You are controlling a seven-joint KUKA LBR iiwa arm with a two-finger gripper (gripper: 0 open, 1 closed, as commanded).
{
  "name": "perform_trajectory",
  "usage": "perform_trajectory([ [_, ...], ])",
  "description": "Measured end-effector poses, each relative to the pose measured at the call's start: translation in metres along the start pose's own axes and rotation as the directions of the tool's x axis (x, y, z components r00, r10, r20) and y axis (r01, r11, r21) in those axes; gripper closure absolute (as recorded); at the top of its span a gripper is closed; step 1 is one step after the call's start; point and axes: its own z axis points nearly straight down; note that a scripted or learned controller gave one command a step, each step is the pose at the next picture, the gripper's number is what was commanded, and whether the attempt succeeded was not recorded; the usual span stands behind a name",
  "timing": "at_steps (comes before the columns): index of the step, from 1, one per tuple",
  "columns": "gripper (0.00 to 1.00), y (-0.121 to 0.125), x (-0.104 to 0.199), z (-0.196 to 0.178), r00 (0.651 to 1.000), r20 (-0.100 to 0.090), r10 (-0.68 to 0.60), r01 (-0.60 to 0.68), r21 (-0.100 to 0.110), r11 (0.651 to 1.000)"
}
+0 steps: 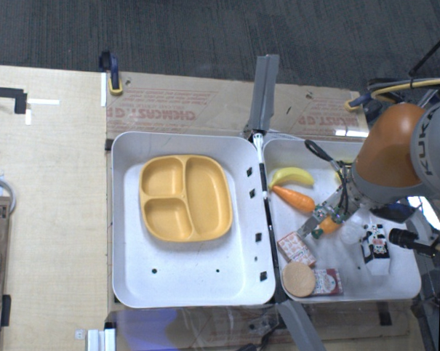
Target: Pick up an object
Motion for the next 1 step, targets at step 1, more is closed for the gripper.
perform_trajectory([
  [1, 1.0, -0.0006, -0.0011, -0.009, 1.0, 0.0, 0.005, -0.005, -0.001, 1.0],
])
